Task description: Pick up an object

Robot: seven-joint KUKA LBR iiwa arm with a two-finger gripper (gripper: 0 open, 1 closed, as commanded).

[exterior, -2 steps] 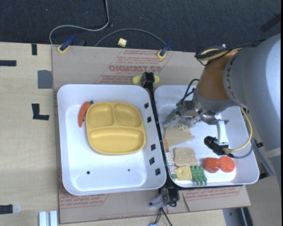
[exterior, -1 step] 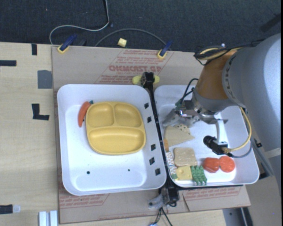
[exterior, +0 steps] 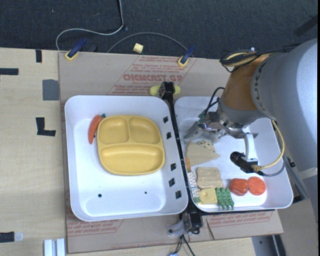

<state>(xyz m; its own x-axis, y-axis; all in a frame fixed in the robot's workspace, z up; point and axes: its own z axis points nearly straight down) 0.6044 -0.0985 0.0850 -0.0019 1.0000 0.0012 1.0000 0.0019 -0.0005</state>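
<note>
Gripper (exterior: 204, 128) hovered low over the cheese wedge (exterior: 201, 152) in the right bin (exterior: 280, 196); finger opening could not be told. Best descent: centred on the wedge, clear of the cracker (exterior: 208, 177).

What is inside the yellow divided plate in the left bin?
The yellow divided plate shows three bare compartments with nothing in them. An orange carrot lies beside its left edge. Whatever is beneath the plate is covered.

two white bins (exterior: 80, 196), one yellow plate (exterior: 130, 144), one carrot (exterior: 94, 128), two tomatoes (exterior: 247, 186).
</note>
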